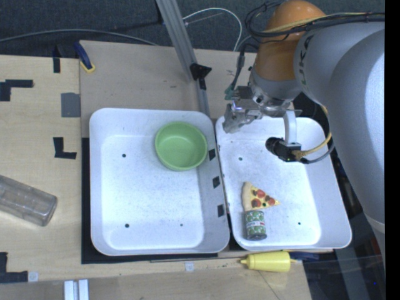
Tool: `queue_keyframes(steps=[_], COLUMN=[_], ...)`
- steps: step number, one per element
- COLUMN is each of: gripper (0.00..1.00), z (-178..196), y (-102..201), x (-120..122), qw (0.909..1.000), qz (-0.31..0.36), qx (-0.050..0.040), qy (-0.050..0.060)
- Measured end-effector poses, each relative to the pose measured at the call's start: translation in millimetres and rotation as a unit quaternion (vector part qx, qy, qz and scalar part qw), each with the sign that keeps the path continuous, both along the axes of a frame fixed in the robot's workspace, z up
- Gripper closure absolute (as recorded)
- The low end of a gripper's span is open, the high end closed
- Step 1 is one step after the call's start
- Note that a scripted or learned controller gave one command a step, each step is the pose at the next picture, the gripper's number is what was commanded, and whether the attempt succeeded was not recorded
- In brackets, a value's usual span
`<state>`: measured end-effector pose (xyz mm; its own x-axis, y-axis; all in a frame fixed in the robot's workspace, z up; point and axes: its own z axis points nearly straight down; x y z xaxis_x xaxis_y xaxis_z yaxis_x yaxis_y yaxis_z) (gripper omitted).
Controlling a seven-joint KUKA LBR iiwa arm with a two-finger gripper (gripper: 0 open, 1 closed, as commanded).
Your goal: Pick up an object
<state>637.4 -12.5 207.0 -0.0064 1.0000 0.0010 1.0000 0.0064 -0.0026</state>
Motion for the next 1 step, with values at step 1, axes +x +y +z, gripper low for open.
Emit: queue_keyframes(steps=[1], gripper=[1.00], z=[18.2], y=[51.7], x=[9.1], qw=[1.0000], qz=[0.000], qx=[0.0004], qy=[-0.002])
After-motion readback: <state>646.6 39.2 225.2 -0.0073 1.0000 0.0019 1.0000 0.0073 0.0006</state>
